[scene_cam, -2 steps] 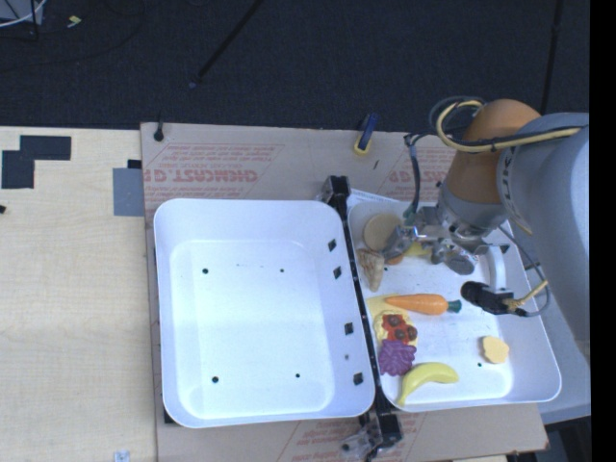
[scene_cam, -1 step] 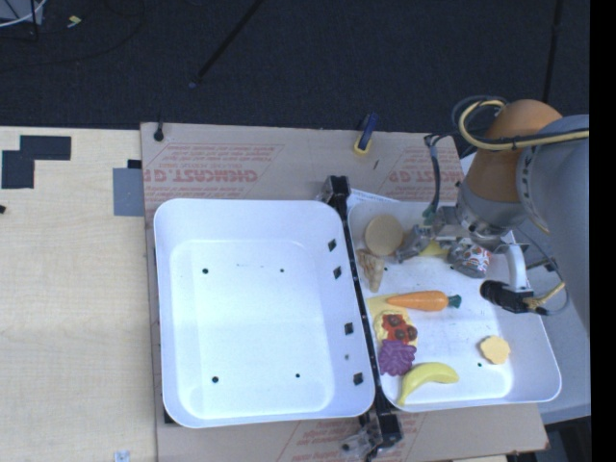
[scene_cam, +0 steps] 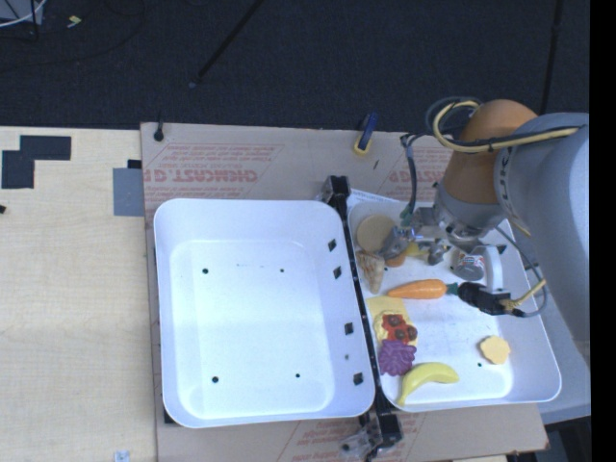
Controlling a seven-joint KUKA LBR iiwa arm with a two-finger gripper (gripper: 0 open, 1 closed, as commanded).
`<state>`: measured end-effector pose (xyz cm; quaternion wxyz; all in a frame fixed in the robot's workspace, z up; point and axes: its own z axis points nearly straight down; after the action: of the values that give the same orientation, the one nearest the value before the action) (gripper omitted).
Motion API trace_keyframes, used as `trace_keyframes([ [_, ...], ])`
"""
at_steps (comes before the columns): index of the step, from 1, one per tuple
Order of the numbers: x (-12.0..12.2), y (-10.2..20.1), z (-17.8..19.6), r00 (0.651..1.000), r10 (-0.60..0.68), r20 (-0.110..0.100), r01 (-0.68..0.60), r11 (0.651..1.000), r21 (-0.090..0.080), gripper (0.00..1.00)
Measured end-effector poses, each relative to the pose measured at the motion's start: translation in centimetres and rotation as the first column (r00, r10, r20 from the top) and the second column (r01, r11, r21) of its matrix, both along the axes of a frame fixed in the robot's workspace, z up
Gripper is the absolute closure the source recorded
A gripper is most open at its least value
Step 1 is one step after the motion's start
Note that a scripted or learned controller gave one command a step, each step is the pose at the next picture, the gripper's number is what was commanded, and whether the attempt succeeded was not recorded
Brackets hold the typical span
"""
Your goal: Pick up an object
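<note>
the grey arm with its orange band (scene_cam: 486, 152) reaches in from the right and bends down over the far part of the shallow white right-hand bin (scene_cam: 529, 378). its two-finger gripper (scene_cam: 423, 243) hangs low among the objects near the bin's far left corner; whether it is open or closed cannot be told from this view.

just beside the gripper lie a round tan disc-shaped object (scene_cam: 374, 230) and a brownish cone-like piece (scene_cam: 371, 268). nearer the camera lies an orange toy carrot (scene_cam: 418, 290), then a flat yellow piece with red spots (scene_cam: 393, 320), a purple bunch of toy grapes (scene_cam: 396, 357), a yellow toy banana (scene_cam: 427, 377) and a small yellow-orange wedge (scene_cam: 495, 350) off to the right.

the shallow white left-hand bin (scene_cam: 173, 306) sits alongside, touching the right one.
</note>
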<state>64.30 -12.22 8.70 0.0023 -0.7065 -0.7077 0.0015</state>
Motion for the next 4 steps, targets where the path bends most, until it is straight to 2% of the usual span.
trace_keyframes([
  [1,0.0,-0.8,0.0,1.000,-0.001,0.002,0.001,1.000,-0.001,0.00],
  [2,0.1,-4.6,0.1,1.000,-0.002,0.005,0.002,1.000,-0.002,0.00],
  [3,-0.1,-4.5,1.1,1.000,-0.001,-0.005,0.001,1.000,0.003,1.00],
  [4,-0.9,-6.8,20.2,1.000,-0.003,0.013,0.003,1.000,-0.005,1.00],
])
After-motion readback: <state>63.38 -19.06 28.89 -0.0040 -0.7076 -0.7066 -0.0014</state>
